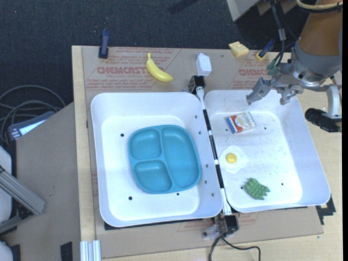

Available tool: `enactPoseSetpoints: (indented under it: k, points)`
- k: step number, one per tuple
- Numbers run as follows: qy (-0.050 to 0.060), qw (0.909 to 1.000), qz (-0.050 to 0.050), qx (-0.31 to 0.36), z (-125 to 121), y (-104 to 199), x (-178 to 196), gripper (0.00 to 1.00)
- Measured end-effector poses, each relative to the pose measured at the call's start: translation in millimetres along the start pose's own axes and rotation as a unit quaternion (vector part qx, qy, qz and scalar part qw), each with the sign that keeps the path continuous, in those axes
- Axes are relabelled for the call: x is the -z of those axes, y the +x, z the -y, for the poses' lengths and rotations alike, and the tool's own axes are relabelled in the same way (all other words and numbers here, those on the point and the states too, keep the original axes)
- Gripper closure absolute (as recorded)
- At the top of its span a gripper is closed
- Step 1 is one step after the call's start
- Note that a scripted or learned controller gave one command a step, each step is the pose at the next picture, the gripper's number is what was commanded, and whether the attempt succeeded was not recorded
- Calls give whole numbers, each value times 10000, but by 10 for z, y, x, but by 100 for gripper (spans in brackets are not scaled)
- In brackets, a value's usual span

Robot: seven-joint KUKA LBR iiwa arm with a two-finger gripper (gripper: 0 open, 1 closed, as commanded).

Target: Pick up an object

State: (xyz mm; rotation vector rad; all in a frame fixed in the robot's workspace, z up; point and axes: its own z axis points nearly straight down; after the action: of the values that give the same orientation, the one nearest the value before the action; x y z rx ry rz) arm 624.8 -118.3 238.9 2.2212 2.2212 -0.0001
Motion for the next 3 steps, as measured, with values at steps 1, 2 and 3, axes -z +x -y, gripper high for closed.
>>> enactPoseSetpoints:
  k: [1,2,3]
  points:
    - [16,10000,-6,3,-280,9,-929,0]
    - [-31,10000,15,2,-291,204,-1496,0]
    - [-14,10000,5,2,-424,99,-1531,0]
